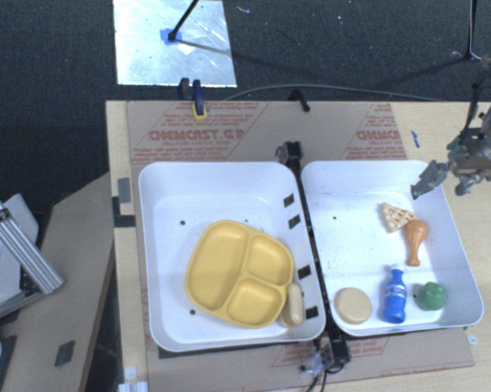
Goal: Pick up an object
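Seen at the far right edge of the right shallow white bin (447, 216): the two-finger gripper (444, 180), poised over the bin's upper right corner. Fingers (426, 182) spread apart, with nothing between them.

Nearest candidate for lifting: the tan wedge-shaped toy pizza slice (396, 216), lying flat on the bin floor just beside and below-left of the gripper in the camera view. Close under it: the orange toy chicken drumstick (416, 239), long axis running roughly top to bottom, thick end up, thin end down. Farther toward the near edge: the round beige toy bun (353, 305), the blue toy bottle with white cap (394, 294) with its long axis also top to bottom, and the green round toy vegetable (431, 295), just beside the bottle.

In the left white bin (162, 234): a yellow plastic compartment tray (236, 272), with a small beige oblong toy (293, 304) touching its lower right edge.

Judged from this: a short reach down and leftward toward the pizza slice or drumstick, fingers closing across the drumstick's narrow width.
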`<act>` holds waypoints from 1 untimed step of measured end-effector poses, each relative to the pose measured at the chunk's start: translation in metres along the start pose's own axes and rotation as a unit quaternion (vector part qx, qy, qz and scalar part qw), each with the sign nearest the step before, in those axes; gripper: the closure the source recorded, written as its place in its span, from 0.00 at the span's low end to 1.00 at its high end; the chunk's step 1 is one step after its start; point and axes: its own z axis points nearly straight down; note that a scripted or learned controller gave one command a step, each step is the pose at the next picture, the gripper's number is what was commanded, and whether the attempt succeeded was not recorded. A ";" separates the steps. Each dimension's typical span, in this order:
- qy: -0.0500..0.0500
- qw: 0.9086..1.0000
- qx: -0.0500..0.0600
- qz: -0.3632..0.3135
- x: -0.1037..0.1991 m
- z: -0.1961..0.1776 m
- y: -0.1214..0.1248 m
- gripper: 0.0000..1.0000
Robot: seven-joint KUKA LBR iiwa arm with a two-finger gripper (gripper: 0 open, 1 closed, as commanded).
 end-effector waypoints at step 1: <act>-0.001 1.000 -0.005 -0.001 0.001 -0.006 0.002 0.00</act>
